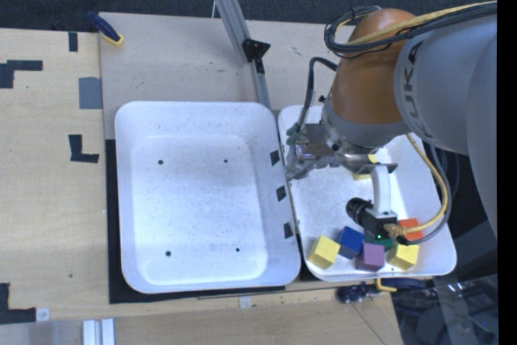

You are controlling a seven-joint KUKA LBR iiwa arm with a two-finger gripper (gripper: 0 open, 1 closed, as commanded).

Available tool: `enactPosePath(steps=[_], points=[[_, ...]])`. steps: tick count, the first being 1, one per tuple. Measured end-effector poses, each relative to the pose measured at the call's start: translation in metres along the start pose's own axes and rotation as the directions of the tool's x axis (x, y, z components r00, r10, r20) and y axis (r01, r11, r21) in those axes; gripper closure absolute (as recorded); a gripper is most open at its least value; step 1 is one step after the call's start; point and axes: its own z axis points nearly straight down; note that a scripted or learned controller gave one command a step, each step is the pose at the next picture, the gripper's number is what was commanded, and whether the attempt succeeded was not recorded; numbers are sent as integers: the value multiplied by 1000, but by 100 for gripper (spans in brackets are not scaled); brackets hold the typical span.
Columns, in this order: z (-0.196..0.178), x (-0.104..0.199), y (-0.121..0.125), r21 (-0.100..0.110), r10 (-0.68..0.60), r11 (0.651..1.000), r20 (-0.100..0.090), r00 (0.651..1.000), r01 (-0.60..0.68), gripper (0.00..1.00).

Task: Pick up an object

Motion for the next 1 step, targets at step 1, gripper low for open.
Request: enactPosePath(steps=[1], points=[[16, 54, -2, 4, 2, 1000, 1, 1000, -2, 100]])
